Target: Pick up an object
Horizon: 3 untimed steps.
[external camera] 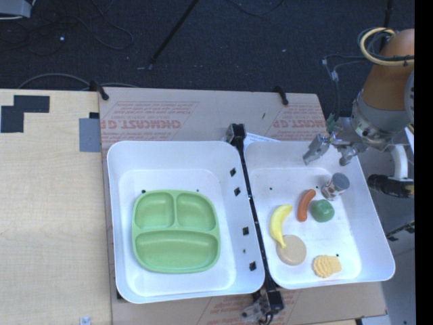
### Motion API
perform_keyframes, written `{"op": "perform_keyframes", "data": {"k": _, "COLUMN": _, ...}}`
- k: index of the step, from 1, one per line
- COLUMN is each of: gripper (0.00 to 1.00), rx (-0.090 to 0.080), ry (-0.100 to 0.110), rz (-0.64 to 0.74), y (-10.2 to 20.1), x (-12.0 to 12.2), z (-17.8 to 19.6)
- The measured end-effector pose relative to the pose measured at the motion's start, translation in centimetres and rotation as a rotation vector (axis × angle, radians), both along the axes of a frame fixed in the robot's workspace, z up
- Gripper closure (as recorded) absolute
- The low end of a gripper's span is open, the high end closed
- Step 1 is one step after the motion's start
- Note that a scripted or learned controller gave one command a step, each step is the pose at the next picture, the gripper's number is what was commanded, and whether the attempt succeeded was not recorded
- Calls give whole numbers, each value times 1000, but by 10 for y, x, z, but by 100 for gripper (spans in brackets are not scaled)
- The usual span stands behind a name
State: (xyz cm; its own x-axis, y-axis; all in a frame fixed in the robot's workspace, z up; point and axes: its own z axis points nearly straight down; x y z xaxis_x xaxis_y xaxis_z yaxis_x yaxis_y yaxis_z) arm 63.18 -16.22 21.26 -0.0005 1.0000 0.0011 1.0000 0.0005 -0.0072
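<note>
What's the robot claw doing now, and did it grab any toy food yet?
Gripper open, above right bin's far edge, holding nothing. Banana, sausage, green ball lying in bin, untouched. Nothing in the way.

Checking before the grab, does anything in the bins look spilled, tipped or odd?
Nothing stands out. The plate lies flat in the left bin; the banana, sausage and other toys sit loose in the right bin, none spilled.

A yellow banana, orange sausage, green ball, tan disc and small can lie in the right bin.
</note>
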Motion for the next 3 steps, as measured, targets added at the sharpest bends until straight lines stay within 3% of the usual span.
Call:
{"op": "perform_keyframes", "data": {"k": 2, "gripper": 0, "rx": 0, "ry": -1, "rz": -1, "y": 2, "x": -9, "z": -89}}
{"op": "perform_keyframes", "data": {"k": 3, "gripper": 100, "rx": 0, "ry": -3, "rz": -3, "y": 1, "x": -8, "z": -77}}
